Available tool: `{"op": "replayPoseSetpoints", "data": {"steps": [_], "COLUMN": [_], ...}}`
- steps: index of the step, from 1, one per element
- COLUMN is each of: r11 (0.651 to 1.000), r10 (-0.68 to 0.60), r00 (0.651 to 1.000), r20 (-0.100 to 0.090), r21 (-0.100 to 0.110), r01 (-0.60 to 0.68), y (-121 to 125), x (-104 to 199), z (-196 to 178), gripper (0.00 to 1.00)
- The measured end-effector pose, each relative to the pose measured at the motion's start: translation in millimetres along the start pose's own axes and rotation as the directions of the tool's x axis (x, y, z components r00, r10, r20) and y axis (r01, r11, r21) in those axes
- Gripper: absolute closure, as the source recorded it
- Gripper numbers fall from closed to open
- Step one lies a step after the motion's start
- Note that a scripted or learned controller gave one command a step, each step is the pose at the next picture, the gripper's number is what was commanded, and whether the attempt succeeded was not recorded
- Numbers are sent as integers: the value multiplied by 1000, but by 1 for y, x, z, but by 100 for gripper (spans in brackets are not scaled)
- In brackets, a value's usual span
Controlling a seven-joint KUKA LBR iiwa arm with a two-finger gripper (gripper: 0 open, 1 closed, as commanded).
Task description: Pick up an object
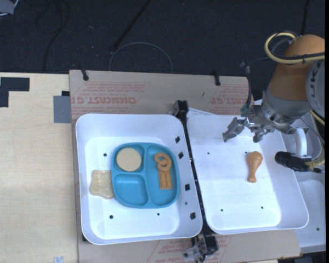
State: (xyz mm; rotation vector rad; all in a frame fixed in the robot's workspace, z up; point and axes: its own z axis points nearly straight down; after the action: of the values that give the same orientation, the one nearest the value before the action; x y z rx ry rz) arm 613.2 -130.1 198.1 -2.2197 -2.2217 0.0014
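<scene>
— Two bins, and one loose piece in the right bin [296, 212]: a drumstick [254, 165], lying on the floor toward the right wall, thick end up-frame, thin end down.

— Why call that the target?

— My guess only. It lies alone with bare white all round it, so fingers could close on it without fouling anything. In the left bin [93, 223], a blue tray [136, 193] holds a round cracker [128, 159] in one compartment and a brown key-like toy [164, 170] in another, with a pale slice [101, 183] just beside the tray's left edge. Those sit tight against walls and rims.

— Where's the gripper?

— Gripper [245, 131] hangs over the upper part of the right bin, up-frame and a little left of the drumstick, apart from it. Fingers are spread, nothing between them.

— And the arm?

— It comes in from the right, orange band high, wrist bent down toward the bin floor. To my eye it needs to shift toward the drumstick and descend before closing.
</scene>
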Motion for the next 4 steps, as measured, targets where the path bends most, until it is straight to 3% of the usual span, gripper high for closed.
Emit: {"op": "replayPoseSetpoints", "data": {"steps": [2, 3, 4], "r11": [1000, 1000, 1000], "r10": [-3, -2, -1], "r00": [1000, 1000, 1000], "r20": [-1, -1, -1], "r21": [6, 4, 4], "r01": [3, 2, 1], "y": [11, 11, 11], "x": [2, 4, 3], "z": [94, 112, 100], "gripper": [0, 0, 100]}}
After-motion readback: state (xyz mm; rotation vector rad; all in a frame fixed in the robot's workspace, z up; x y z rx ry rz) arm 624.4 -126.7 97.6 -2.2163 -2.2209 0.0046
